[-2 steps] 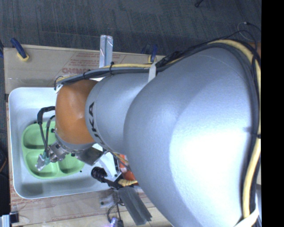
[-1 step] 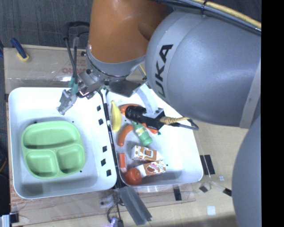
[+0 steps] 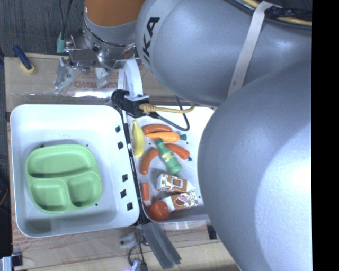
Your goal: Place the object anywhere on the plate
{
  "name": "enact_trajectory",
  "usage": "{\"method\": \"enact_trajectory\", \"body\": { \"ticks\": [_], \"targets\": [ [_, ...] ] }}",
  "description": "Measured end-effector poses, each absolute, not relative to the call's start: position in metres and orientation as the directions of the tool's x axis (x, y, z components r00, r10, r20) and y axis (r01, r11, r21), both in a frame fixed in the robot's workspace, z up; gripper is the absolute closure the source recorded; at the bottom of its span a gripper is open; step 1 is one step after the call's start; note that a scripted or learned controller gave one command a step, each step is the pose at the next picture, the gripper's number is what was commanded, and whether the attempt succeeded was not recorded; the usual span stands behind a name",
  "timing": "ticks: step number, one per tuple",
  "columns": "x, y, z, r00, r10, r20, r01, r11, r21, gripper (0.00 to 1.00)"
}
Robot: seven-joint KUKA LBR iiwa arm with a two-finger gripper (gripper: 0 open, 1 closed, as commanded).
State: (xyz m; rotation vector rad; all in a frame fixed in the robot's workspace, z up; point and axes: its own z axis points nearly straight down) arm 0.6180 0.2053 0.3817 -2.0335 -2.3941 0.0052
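While the grey arm [image 3: 254,132] fills most of the right side of the camera view, two shallow white bins sit side by side on the counter [image 3: 16,69] below it. One green plate [image 3: 63,177] lies in the left bin [image 3: 21,122]; it has three compartments, one long section along the top and two smaller ones beneath it, and nothing rests on it.

Toy food lies crowded in the right bin [image 3: 198,124], partly hidden under the arm. Counted from the top: one yellow banana [image 3: 137,138] against the left wall, one orange-red sausage [image 3: 157,128], one orange carrot [image 3: 167,136] just below it, another orange-red sausage-like piece [image 3: 180,151], one more reddish sausage [image 3: 149,160] slanting down to the left, and one green bottle [image 3: 168,157] lying tilted across them. Lower down are two small printed cartons [image 3: 174,183], one above the other, a small orange stick-shaped piece [image 3: 145,193] by the left wall, and one red tomato [image 3: 158,210] near the bottom corner.

At the top left, the tool [image 3: 87,71] hangs beneath the orange band [image 3: 108,11], above the counter behind the bins and well apart from the plate and the toys. Whether it is open or closed I cannot tell. A blue-and-yellow item [image 3: 22,58] lies at the counter's far left edge.
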Motion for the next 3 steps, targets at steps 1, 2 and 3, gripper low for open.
{"method": "enact_trajectory", "body": {
  "ticks": [1,2,3],
  "targets": [
    [0.590,0.125,0.105,-0.060,0.998,-0.002,0.998,0.060,-0.007,0.00],
    [0.476,0.070,0.191,0.171,0.985,-0.001,0.985,-0.171,-0.005,0.00],
    [0.486,0.057,0.191,0.230,0.973,-0.001,0.973,-0.230,-0.003,0.00]
  ]
}}
